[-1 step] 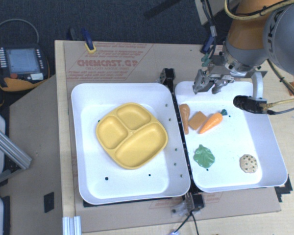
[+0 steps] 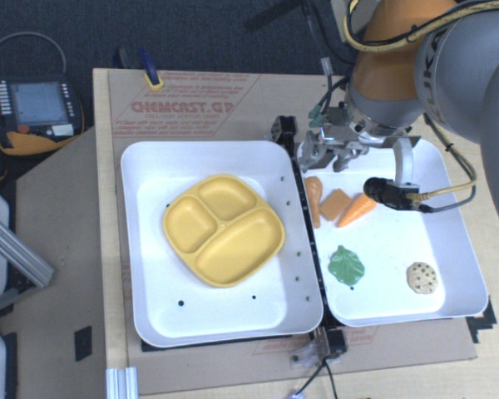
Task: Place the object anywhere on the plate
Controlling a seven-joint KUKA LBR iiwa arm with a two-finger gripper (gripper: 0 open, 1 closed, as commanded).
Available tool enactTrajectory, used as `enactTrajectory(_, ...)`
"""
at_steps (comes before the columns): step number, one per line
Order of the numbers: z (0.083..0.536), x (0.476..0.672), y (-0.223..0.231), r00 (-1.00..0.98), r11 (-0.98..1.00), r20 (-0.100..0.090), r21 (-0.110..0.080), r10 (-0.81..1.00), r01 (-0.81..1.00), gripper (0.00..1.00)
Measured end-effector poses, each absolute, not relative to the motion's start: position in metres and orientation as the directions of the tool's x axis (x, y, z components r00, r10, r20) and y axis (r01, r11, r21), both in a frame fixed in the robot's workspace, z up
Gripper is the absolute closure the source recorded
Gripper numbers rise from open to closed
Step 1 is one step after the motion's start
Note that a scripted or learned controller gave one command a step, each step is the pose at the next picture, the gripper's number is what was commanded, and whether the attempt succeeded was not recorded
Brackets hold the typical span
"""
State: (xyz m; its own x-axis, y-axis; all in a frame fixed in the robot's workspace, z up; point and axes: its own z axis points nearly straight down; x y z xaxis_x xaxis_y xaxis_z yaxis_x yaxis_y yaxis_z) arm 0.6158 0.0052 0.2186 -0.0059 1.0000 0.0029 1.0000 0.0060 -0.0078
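A yellow plate (image 2: 224, 229) with three compartments lies in the left white bin (image 2: 150, 302). The right bin (image 2: 449, 248) holds an orange sausage-shaped piece (image 2: 314, 199), an orange block (image 2: 335, 204) and a carrot (image 2: 357, 210), all close together near its far left corner. My gripper (image 2: 326, 153) hangs just above and behind these three pieces, at the far left of the right bin. Nothing shows as held in it.
A green leafy piece (image 2: 346, 265) and a round cookie (image 2: 422, 278) lie nearer the front of the right bin. The raised rims of the two bins meet between the plate and the orange pieces. A teach pendant (image 2: 35, 110) sits off the bench at far left.
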Motion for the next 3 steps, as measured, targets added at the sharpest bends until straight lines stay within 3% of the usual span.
enactTrajectory(2,0.233,0.6,0.108,-0.007,0.007,0.001,-0.003,1.0,1.0,1.0)
enactTrajectory(3,0.213,0.59,0.161,-0.006,0.006,0.0,-0.01,1.0,1.0,1.0)
